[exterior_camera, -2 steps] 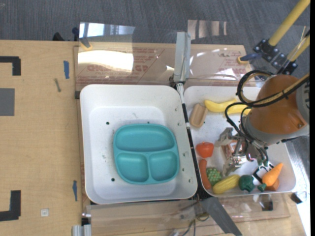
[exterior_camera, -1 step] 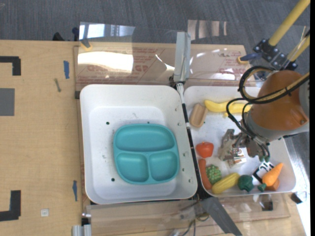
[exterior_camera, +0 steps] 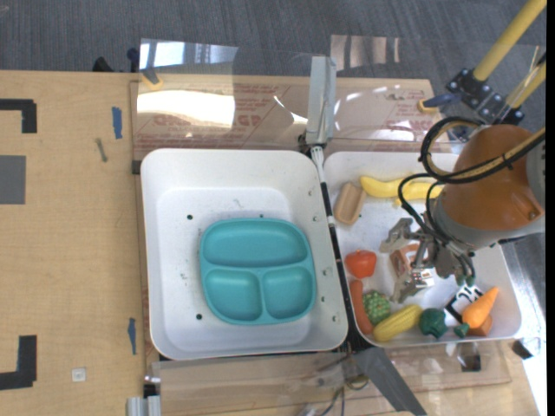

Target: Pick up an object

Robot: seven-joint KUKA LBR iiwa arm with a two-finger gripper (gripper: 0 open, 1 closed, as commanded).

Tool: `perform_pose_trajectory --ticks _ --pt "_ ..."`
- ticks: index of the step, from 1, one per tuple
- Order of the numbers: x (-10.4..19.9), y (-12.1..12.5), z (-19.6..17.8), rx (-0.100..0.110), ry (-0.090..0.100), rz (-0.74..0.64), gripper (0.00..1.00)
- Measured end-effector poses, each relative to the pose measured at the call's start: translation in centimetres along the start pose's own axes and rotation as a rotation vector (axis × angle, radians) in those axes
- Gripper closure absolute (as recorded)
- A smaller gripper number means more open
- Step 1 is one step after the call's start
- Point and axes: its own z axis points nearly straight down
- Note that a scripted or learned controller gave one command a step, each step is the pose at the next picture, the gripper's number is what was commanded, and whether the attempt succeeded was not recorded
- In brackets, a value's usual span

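Hung low in the right bin (exterior_camera: 507, 323), gripper (exterior_camera: 414, 271) above corn (exterior_camera: 396, 321). Open or closed? Could not tell. Best dropped straight down, then squeezed gently.

I count two white bins: a left bin (exterior_camera: 165, 232) and a right bin (exterior_camera: 507, 306). One teal divided tray (exterior_camera: 257, 269) with three compartments sits in the left one. In the right bin I see one banana (exterior_camera: 390, 186), one tan bread piece (exterior_camera: 349, 203), one red tomato (exterior_camera: 362, 263), one yellow corn cob (exterior_camera: 396, 322), two green broccoli pieces (exterior_camera: 376, 305) (exterior_camera: 433, 321), and two carrots (exterior_camera: 358, 306) (exterior_camera: 479, 310).
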Motion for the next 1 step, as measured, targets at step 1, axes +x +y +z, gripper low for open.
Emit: perform_pose_trajectory --ticks 1 --pt "-0.30 0.04 -1.12 0.001 -0.009 -0.001 1.00"
